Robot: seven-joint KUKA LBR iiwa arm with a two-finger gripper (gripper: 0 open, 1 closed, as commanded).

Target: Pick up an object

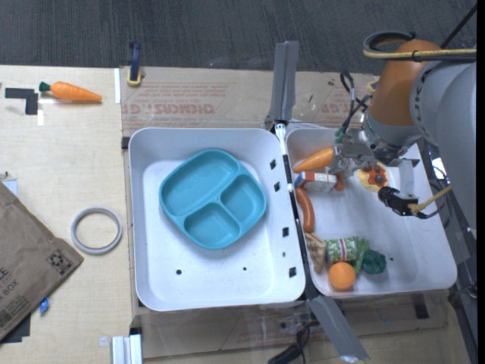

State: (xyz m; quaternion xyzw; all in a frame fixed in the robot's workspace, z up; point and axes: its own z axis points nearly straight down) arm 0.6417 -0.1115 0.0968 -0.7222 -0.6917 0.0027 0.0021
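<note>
Hovering tool (finger state unclear) over right bin, carrot, sausage beside.

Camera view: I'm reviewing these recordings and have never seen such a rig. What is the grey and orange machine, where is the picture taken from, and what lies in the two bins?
One fixed camera looks down at a slant on a bench. The grey and orange machine is a robot arm reaching in from the right; its gripper hangs low over the right bin, among toy food: a carrot, a sausage, an orange ball. Whether it grips anything is unclear. The left bin holds a blue divided plate.
</note>
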